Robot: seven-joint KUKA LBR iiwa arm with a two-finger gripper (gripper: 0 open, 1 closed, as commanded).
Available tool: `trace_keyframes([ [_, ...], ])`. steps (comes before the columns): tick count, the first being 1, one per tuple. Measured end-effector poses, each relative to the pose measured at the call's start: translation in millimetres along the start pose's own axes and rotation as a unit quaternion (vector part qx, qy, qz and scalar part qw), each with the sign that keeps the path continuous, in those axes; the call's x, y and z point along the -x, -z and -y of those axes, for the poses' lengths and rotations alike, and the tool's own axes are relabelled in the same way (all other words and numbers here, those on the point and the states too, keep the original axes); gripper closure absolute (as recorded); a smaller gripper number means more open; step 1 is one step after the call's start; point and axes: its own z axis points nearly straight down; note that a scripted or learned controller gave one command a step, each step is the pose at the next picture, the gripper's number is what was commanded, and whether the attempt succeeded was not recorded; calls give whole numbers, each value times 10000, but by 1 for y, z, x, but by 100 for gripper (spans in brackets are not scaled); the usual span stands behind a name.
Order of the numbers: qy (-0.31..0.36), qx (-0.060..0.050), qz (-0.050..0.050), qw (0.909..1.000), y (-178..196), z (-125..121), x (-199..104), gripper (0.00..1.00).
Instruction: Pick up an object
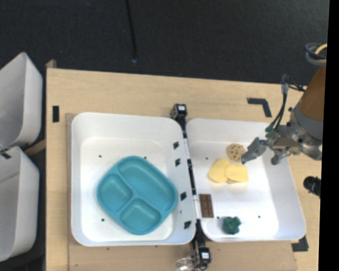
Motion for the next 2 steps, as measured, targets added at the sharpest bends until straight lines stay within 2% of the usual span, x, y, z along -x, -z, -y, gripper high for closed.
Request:
trace_keyframes([
  [1, 19, 58, 11, 10000, 6, -2, 0, 0],
  [2, 1, 39, 15, 10000, -51, -11, -2, 0],
])
